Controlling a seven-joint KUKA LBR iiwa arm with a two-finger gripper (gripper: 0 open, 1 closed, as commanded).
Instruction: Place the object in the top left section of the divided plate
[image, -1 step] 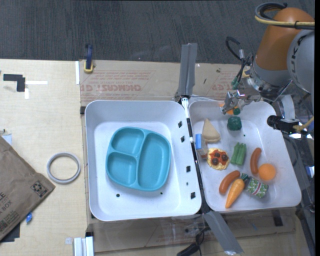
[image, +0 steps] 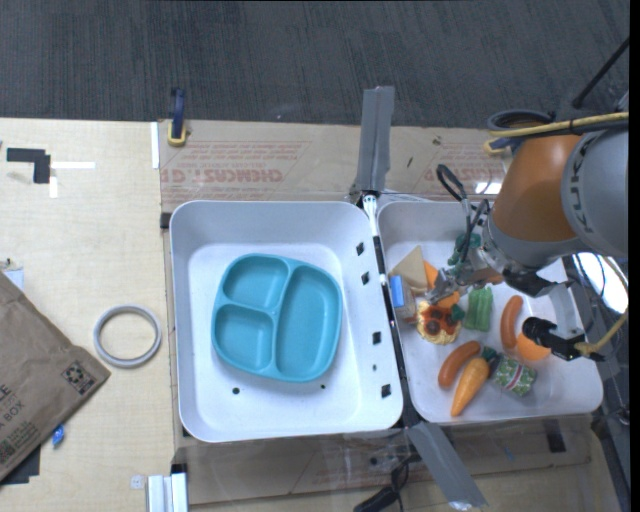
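left bin (image: 190, 300): divided plate (image: 277, 317) at centre. right bin (image: 570, 400): toy foods (image: 465, 375) clustered. tape ring (image: 127, 334) on counter (image: 80, 230), left of bins.

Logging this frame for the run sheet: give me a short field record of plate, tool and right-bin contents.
plate: blue divided plate in left bin, three sections, nothing in them
tool: low over right bin, above the toy pile
near tool: pizza slice toy, green piece
front of bin: carrot, sausage
task state: nothing placed yet
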